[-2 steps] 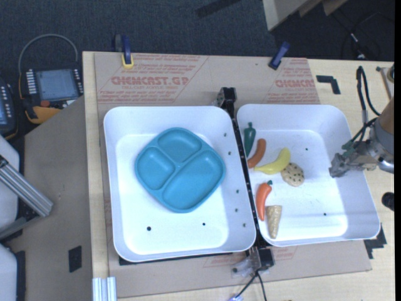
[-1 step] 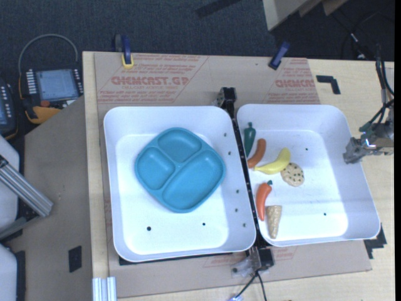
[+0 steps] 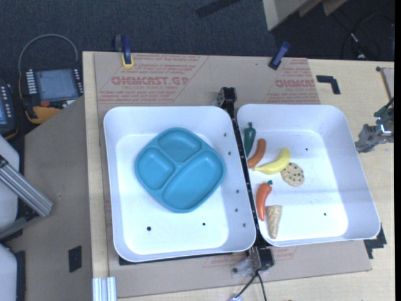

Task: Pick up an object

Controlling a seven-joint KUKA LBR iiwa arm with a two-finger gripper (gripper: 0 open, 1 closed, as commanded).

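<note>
The right bin (image 3: 338,187) holds several toy foods along its left side. A green pepper (image 3: 250,135) lies at the top with an orange carrot (image 3: 257,153) just below it. A yellow banana (image 3: 274,162) rests beside a round speckled cookie (image 3: 292,175). Lower down lie a red-orange chili (image 3: 263,199) and a beige cone-shaped piece (image 3: 274,220). My gripper (image 3: 374,134) is a grey metal shape at the view's right edge, beyond the right bin's rim and well away from the foods, with nothing visibly in it.
The left bin (image 3: 125,231) bears a blue divided plate (image 3: 180,168) near its middle. Both bins sit on a cardboard sheet (image 3: 188,74) held by clamps. A pendant with a screen (image 3: 55,83) lies off the bench at the far left.
</note>
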